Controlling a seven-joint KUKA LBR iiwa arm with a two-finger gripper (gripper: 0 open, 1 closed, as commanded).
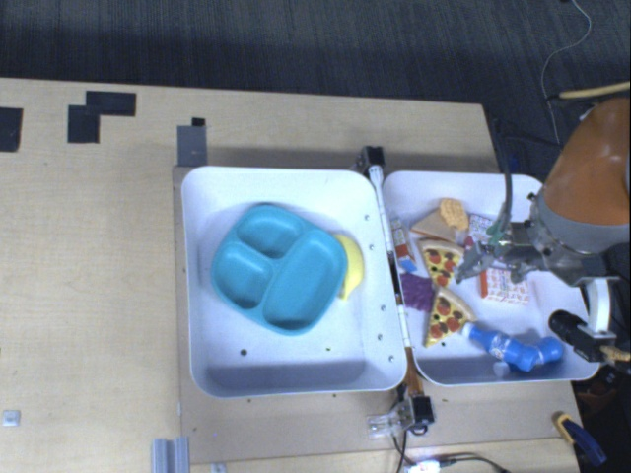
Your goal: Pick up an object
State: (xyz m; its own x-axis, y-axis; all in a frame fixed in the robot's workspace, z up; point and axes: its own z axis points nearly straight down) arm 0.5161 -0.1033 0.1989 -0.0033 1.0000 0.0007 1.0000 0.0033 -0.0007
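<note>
A blue divided tray (276,279) is filling the left bin (202,363), half covering a yellow piece (351,264). The pickable clutter — pizza slices (441,261), a blue bottle (513,348) — is lying in the right bin (473,374). The gripper (480,257) is hovering over it from the right — fingers' state unclear.

I can't read any words or numbers here. The small white card with red marks (508,284) in the right white bin (493,372) has some kind of print on it, but it is too tiny and blurry for me to make out. The black tape squares (99,114) on the pale wooden bench (89,294) are plain, with no letters on them.
</note>
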